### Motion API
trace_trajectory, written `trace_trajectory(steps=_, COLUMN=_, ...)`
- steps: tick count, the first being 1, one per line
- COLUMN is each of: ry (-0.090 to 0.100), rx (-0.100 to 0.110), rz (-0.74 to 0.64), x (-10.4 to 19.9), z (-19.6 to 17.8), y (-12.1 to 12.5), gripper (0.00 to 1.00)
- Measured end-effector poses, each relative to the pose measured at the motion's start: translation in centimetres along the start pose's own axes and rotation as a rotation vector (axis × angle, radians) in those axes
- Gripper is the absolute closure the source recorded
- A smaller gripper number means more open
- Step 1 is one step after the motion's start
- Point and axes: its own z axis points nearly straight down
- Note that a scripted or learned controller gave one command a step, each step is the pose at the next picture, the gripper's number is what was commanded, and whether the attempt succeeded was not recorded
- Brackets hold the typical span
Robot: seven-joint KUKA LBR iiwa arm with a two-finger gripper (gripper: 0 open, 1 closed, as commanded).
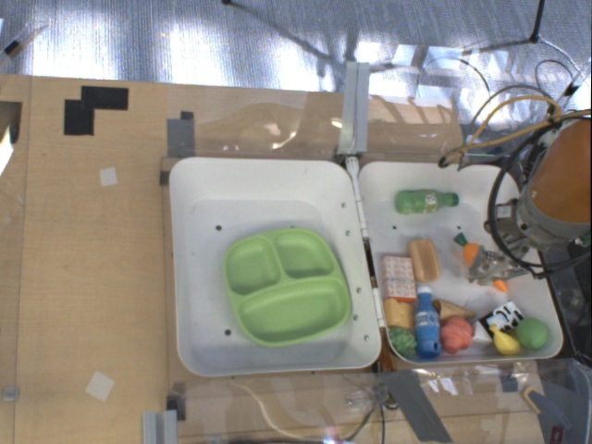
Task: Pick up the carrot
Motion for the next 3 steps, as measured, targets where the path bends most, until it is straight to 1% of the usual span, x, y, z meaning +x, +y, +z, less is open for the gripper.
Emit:
trace_trajectory(steps=1, ry=0.001, rx=-0.017, rz=-0.344, x=-5.1, z=2.4, y=-6.4, gripper=1.0)
trace_trajectory(steps=2, ry=0.001, rx=-0.018, rz=-0.342, x=-5.0, z=2.4, y=-6.4, gripper=0.0)
trace_trajectory(steps=3, ry=-0.017, rx=-0.015, rz=-0.527, x=-3.4, z=2.4, y=-3.7, gripper=0.0)
